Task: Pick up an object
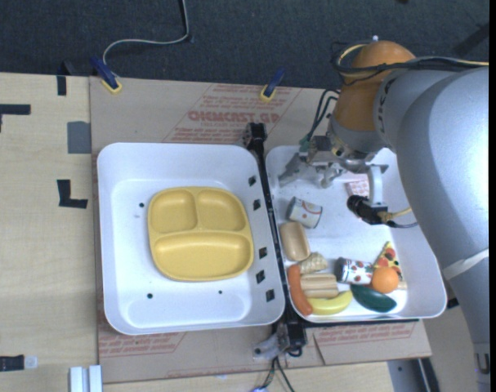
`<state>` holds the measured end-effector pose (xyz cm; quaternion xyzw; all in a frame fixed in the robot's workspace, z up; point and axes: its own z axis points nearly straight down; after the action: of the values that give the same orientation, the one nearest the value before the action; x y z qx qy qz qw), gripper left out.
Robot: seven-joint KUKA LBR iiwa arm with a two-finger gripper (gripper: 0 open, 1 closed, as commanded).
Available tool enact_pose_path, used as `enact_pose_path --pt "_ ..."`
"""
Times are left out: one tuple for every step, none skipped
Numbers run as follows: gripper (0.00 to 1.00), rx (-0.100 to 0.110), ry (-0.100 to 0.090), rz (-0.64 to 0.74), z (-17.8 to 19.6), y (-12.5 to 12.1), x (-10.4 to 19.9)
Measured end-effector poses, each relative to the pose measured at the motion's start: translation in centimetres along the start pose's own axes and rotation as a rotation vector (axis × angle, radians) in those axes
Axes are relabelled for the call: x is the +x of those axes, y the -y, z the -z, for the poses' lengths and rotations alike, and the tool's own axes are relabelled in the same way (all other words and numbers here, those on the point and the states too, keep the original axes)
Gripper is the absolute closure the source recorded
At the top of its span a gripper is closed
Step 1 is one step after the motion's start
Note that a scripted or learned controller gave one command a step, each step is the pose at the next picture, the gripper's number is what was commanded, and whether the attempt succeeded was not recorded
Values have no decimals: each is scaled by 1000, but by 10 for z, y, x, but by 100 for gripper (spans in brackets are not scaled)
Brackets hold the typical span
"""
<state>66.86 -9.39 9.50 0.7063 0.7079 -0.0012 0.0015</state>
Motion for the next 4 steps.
enact_pose_path --pt "0 -1 -2 -1 -10 9 1" --pt "100 -1 -1 1 1 8 1" --pt "0 -1 -1 1 1 8 1" --pt "0 0 -3 0 -10 0 1"
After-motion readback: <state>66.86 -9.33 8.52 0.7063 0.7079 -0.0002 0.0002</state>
